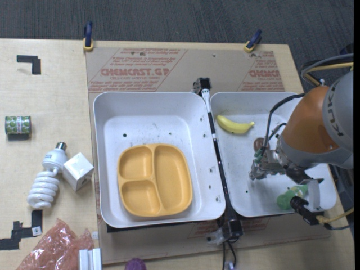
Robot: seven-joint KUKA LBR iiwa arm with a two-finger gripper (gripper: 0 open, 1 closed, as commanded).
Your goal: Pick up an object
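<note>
A yellow banana (235, 125) lies near the far side of the right bin (239, 201). A green object (288, 199) sits at that bin's near right, partly under the arm. A small brown thing (259, 145) lies just beyond the gripper. My gripper (257, 171) hangs low over the middle of the right bin floor, below the banana and left of the green object. The view shows nothing held in it. The orange wrist band (309, 122) covers the bin's right side.
The left bin (104, 151) holds a yellow divided plate (154, 180). Left of the bins lie a spiral bulb (47, 179), a white cube (78, 171), a green can (17, 125) and a red mesh bag (53, 246).
</note>
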